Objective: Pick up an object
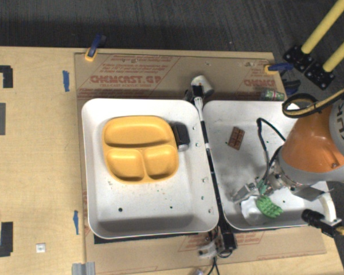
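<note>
The end effector [262, 189] is down in the right bin's [241, 156] near corner, right at the green object [269, 206], grip impossible to tell, so the grasp step is on: next, close and lift straight.

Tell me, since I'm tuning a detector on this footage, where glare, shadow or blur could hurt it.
Camera view: the right bin floor shows a bright sheen; the arm shades the area around the gripper and green object; the yellow tray has soft highlights; the small brown block looks slightly soft, its detail unreadable.
</note>
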